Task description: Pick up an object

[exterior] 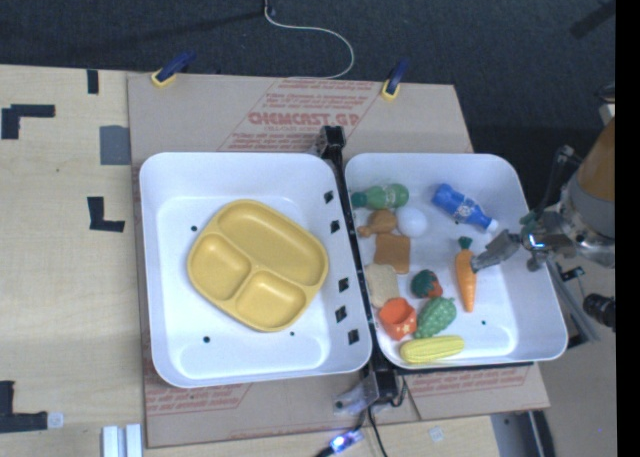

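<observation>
A table (60, 275) of pale wood is being occupied by a cardboard sheet (300, 115), on which two white bins are being carried side by side. The left bin (160, 245) is being taken up by a yellow divided plate (258, 263), lying flat near its middle. The right bin (500, 185) is being shared by small toy foods. Along its left side, from far to near, a green item (385, 195), a brown figure (378, 222), a tan square piece (392, 252), an orange-red piece (397, 317) and a yellow corn cob (432, 348) are being kept. A white ball (412, 222) is lying just right of the brown figure. A dark green piece (426, 283) and a leafy green piece (437, 315) are sitting near the middle. A blue bottle (461, 206) is lying toward the far right, and an orange carrot (465, 279) is lying below it. The gripper (496, 251) is being held over the bin's right side, just right of the carrot; nothing is being seen between its fingers, and whether they are apart or together cannot be told.
</observation>
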{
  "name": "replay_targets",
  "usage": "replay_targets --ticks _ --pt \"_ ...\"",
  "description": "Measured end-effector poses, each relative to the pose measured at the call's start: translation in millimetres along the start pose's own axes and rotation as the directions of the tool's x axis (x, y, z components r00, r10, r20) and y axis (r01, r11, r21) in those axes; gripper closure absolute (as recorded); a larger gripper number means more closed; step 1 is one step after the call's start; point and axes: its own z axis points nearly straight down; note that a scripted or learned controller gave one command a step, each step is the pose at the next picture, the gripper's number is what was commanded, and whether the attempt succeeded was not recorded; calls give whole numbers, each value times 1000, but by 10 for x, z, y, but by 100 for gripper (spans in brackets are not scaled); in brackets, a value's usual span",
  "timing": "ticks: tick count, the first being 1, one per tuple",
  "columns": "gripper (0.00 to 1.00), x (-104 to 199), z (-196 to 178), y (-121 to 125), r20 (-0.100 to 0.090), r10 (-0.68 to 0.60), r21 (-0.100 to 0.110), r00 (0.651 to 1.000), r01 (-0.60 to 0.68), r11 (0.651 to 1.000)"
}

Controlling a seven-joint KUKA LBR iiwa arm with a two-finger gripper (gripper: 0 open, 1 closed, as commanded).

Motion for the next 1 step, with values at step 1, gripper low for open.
replay_targets --ticks 1 --pt "0 104 495 -26 0 -1 -1 1000 1 1000"
